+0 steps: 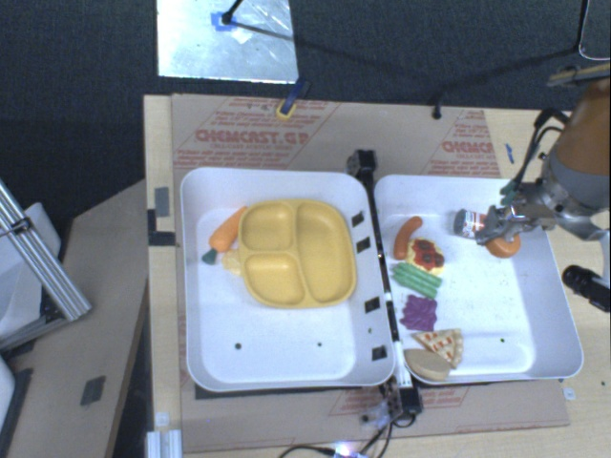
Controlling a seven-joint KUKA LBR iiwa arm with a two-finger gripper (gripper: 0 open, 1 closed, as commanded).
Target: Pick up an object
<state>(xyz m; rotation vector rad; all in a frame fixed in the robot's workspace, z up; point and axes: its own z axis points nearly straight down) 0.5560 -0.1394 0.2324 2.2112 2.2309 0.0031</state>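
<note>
The yellow plate [291, 253] fills most of my left bin [205, 337], a carrot [226, 229] touching its left rim. The food crowds the right bin's [549, 327] left side. My gripper [489, 225] hangs near a small orange piece [504, 247]; I cannot tell its state.

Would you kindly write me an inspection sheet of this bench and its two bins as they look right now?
Surface: cardboard-covered bench bearing the left bin and right bin side by side.
Job's things: right bin holds a sausage, pizza piece, green beans, purple piece, pizza slice, bread piece and an orange round piece.
Clutter: left bin holds a yellow divided plate with a carrot at its left edge.
Grippers: gripper low over the right bin, beside the orange round piece.
Cables: dark cables behind the bench.
Surroundings: metal sheet on dark floor.
</note>
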